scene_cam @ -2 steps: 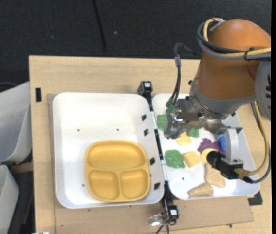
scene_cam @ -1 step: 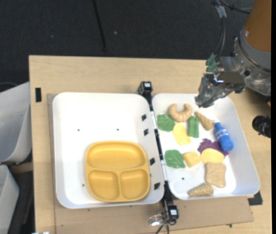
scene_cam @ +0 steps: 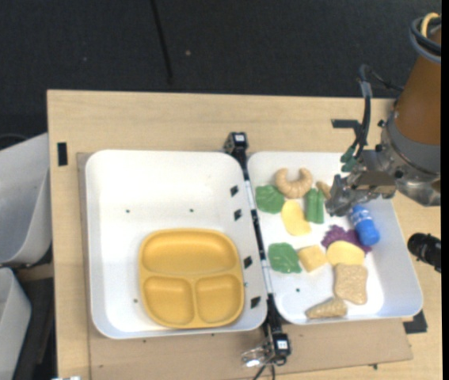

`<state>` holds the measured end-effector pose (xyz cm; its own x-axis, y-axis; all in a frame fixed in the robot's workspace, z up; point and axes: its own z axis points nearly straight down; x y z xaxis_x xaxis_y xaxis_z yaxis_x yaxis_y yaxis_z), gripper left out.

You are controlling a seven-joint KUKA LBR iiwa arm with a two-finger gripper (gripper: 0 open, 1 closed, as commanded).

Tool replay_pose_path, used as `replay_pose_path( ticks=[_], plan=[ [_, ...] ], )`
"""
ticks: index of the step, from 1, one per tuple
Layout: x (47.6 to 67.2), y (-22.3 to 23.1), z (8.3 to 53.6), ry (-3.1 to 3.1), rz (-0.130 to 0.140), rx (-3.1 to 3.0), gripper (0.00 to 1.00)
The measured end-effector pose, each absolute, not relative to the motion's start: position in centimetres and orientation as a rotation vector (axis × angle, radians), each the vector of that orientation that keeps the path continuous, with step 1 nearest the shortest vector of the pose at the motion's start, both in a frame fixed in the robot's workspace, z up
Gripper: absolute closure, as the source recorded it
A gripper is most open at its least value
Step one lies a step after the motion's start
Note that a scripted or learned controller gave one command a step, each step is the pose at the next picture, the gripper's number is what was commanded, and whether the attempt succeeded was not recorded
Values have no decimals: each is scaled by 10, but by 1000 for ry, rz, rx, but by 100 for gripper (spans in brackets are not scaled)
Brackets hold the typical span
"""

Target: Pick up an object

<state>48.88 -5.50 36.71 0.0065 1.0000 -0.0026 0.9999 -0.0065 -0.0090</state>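
The right bin (scene_cam: 394, 291) holds several toy foods. Among them are a tan croissant (scene_cam: 294, 182), a green leafy piece (scene_cam: 269, 199), a yellow piece (scene_cam: 295, 218), a green bottle-like piece (scene_cam: 314, 207), a blue bottle (scene_cam: 364, 228), purple grapes (scene_cam: 334, 235), a yellow lemon shape (scene_cam: 345, 252), a cheese wedge (scene_cam: 312, 257), another green piece (scene_cam: 283, 256) and a slice of bread (scene_cam: 351, 283). My gripper (scene_cam: 341, 200) hangs over the bin's upper right part, between the green bottle-like piece and the blue bottle. Nothing is visibly held in it.
In the left bin (scene_cam: 129, 188) lies a yellow divided plate (scene_cam: 191, 278) at the front. A tan stick-like piece (scene_cam: 325, 310) rests by the right bin's front wall. Black clips (scene_cam: 236, 142) mark the seam between the bins. The arm's orange band (scene_cam: 422, 93) is at the right.
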Motion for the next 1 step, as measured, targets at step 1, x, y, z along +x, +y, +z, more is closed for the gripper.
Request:
replay_pose_path(
  ticks=[1],
  plan=[
    [490, 1, 397, -2231, -5, -2215, 100]
  ],
)
